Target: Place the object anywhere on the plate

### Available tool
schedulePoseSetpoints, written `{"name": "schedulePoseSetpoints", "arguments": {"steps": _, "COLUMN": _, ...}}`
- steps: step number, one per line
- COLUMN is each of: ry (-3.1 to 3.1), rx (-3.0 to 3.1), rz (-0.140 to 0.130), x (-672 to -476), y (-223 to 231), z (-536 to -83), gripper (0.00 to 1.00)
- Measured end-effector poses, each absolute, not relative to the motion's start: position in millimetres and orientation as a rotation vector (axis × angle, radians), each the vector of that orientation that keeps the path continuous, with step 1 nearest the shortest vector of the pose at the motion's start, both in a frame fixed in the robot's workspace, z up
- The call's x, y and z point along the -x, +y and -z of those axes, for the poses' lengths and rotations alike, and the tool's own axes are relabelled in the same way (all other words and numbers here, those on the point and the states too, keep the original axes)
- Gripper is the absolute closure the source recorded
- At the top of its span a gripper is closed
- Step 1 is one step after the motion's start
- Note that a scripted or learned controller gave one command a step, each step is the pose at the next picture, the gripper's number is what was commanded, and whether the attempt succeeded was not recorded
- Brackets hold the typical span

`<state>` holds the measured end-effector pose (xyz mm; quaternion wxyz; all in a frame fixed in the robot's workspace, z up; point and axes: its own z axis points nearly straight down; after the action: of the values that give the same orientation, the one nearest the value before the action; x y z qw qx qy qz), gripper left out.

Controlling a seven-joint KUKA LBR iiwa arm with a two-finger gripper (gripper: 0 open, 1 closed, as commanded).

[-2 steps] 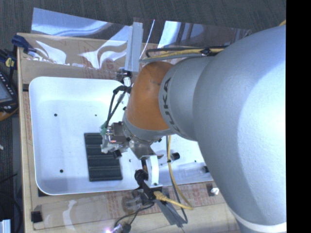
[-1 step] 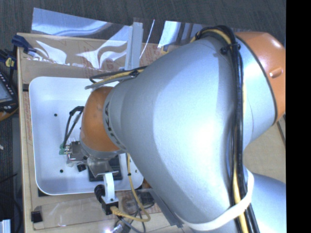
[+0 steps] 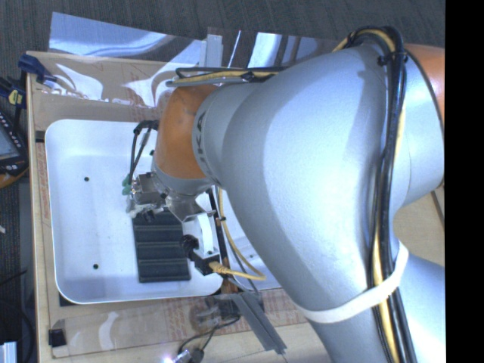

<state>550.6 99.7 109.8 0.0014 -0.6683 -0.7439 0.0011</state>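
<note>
1. The grey arm (image 3: 318, 187) covers most of the right and centre of the frame, coming in from the right edge and bending toward the left-hand bin.
2. An orange band (image 3: 178, 138) sits above the wrist, near the middle of the frame, just over the upper right part of that bin.
3. Black cables (image 3: 393, 127) run along the upper right of the arm, and a white strap (image 3: 363, 302) crosses it near the lower right.
4. The hand (image 3: 160, 249) hangs below the wrist, in the lower centre-left of the frame; it shows as a dark, ribbed block over the floor of the left bin.
5. Whether the hand is wide or narrow I cannot tell: its tips point away from the camera and the dark body hides them. Nothing can be made out held in it.
6. The left bin (image 3: 76, 203) is white and shallow, with a few small dark specks on its floor at the left.
7. The object and the plate cannot be made out; the arm covers the right part of the scene where the second bin would lie.
8. The desk (image 3: 121, 327) shows as a pale wooden strip along the bottom left, under the bin's lower rim.
9. A crumpled shiny sheet (image 3: 113, 40) lies at the upper left, beyond the bin's top edge.
</note>
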Motion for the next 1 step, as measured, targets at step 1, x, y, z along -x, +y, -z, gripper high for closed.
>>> {"name": "schedulePoseSetpoints", "arguments": {"steps": 1, "ry": -1.559, "rx": 2.725, "rz": -0.005, "x": -584.4, "y": 103.3, "z": -90.9, "gripper": 1.0}}
